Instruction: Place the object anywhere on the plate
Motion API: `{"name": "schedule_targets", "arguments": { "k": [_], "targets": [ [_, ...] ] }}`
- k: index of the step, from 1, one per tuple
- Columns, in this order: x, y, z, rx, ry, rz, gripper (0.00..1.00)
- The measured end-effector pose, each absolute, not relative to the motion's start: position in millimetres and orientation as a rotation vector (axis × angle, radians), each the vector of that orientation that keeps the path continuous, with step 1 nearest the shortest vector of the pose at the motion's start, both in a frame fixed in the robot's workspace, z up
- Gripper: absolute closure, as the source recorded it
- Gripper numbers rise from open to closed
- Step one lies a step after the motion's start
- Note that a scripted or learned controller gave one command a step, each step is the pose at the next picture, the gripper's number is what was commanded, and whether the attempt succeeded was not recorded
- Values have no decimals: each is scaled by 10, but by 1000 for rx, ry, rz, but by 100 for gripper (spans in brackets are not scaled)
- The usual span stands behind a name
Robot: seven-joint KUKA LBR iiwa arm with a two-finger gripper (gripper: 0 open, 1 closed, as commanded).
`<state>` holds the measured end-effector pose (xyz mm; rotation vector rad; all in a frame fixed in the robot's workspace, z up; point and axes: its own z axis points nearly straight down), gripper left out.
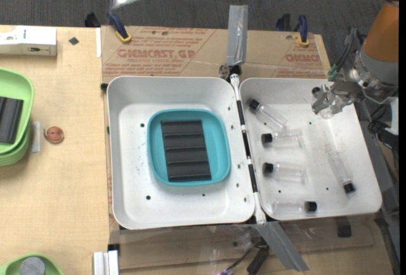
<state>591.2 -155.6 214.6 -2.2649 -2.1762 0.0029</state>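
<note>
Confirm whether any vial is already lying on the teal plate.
No. The teal plate holds a black ridged insert; the clear vials lie in the right bin.

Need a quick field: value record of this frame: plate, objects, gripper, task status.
plate: teal square plate in left white bin, dark ribbed insert on it
objects: five clear plastic vials with black caps lying in right white bin
gripper: gripper over right bin's upper right, finger state unclear
task status: no vial on plate yet

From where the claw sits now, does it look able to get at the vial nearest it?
Probably yes. The claw hovers over the right bin, and the nearest vial lies uncovered on the floor with nothing between them.
</note>
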Motion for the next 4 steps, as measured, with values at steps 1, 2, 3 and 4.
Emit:
{"name": "schedule_targets", "arguments": {
  "k": [1, 2, 3, 4],
  "targets": [
    [5664, -719, 1903, -2109, -2325, 4, 100],
    [5464, -25, 1947, -1977, -2438, 4, 100],
    [5465, -29, 1949, -1978, -2438, 4, 0],
    [5841, -478, 2186, -2055, -2377, 4, 0]
  ]
}}
